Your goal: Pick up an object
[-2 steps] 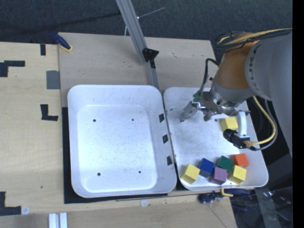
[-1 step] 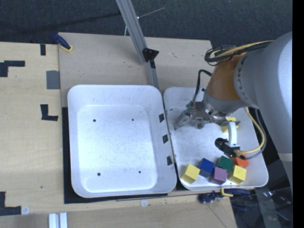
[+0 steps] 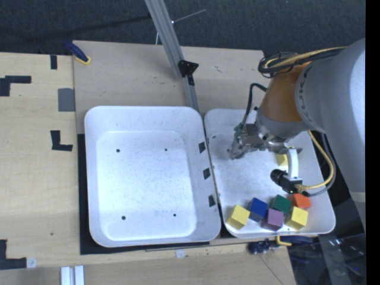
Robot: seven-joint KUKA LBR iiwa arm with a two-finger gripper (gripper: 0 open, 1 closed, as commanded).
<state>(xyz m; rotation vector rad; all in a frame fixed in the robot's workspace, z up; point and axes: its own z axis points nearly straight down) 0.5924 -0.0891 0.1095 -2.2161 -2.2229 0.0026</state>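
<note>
White bins: two, the left bin [image 3: 95, 123] and the right bin [image 3: 237, 177].
Yellow blocks: two, the left yellow block [image 3: 239, 217] and the right yellow block [image 3: 298, 217]; a yellow scrap [image 3: 282, 158] higher up may be a third, too hidden to tell.
Blue block [image 3: 258, 208]: one.
Purple block [image 3: 275, 218]: one.
Green block [image 3: 280, 205]: one.
Orange block [image 3: 301, 201]: one.
</note>
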